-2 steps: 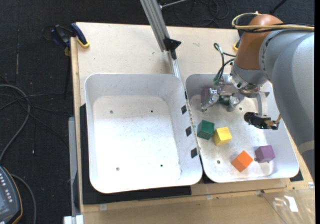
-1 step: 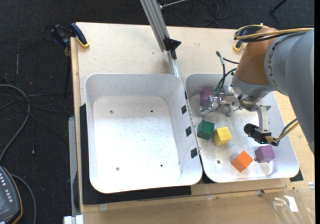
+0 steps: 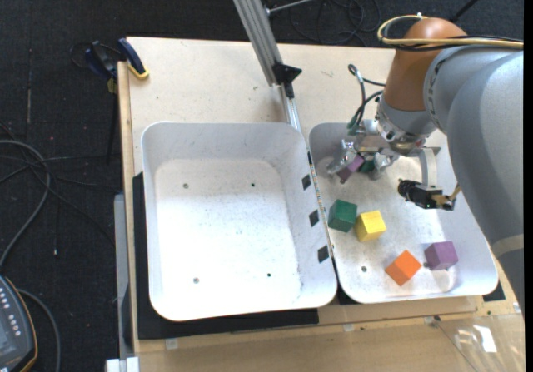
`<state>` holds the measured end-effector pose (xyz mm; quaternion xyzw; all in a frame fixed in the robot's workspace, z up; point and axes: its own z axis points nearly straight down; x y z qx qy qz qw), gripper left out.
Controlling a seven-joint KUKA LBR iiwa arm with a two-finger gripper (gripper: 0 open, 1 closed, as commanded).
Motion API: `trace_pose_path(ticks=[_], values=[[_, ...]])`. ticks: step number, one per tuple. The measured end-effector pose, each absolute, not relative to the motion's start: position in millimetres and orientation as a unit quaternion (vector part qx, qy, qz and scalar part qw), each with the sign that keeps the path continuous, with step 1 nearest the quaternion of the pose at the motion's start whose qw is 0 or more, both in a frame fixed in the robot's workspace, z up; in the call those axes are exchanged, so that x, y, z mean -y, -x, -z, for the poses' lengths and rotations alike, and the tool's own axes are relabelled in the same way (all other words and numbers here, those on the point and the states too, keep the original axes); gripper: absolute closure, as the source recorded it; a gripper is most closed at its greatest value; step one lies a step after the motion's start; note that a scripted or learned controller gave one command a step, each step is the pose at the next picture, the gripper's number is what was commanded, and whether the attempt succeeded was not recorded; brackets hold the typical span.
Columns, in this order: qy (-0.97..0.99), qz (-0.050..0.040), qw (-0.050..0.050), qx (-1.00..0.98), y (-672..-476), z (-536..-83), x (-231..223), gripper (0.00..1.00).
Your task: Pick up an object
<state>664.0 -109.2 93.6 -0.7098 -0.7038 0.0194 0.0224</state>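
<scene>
1. My arm reaches in from the right, grey with the orange band bent over the right bin.
2. My gripper hangs over the far part of that bin, near its left wall.
3. A small purple piece sits right at the fingertips. Whether the fingers are clamped on it or merely beside it, I cannot tell from this angle.
4. Below the gripper, a green block and a yellow block sit just beside each other, corners nearly touching.
5. Nearer the front rim, an orange block and a purple block lie close together, well apart from my gripper.
6. The left bin lies alongside the right one on the wooden bench.
7. A blue and yellow clamp sits at the bench's far left corner.
</scene>
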Motion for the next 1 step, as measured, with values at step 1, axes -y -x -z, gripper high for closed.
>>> trace_pose_path(ticks=[1], values=[[0.709,-0.0231,0.027,0.704,-660.3,-101.4,110.2,1.00]])
